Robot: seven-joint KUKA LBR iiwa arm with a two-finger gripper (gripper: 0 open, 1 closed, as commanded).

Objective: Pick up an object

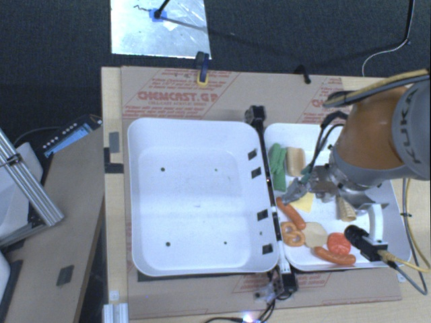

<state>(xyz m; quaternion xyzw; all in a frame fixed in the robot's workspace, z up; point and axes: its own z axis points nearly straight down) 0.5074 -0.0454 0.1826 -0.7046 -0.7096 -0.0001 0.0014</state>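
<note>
**A:** Where do things stand on the desk (pixel 161 89)?

**B:** Two white bins side by side. The left bin (pixel 145 140) is toward the desk's left edge. The right bin (pixel 397 244), by the desk's right edge, holds a scatter of toy food. The arm (pixel 374 136) reaches in from the right, and the claw (pixel 296 192) is low over the middle of that bin, close to the wall shared by the two bins.

**A:** Has it got anything?

**B:** I cannot tell. The tips are dark and small against the clutter; whether they are spread or closed is not readable, and nothing is plainly seen between them.

**A:** What lies nearest?

**B:** A yellow piece (pixel 305 202) just beside the tips, and an orange carrot-like piece (pixel 292 214) below it toward the desk's front edge. Further front there is a pretzel (pixel 292 234), a pale lump (pixel 315 235), a red tomato-like piece (pixel 339 243) and a red sausage (pixel 335 256). Toward the back edge sit a green pod (pixel 277 161) and a tan piece (pixel 295 161).

**A:** How would the carrot handle?

**B:** My guess is light, hollow plastic, stiff and rather slick, so it may roll or squirt out. I would close across its narrow width near mid-length, not over the tapered end. The neighbours crowd it, so a finger may nudge the yellow piece.
</note>
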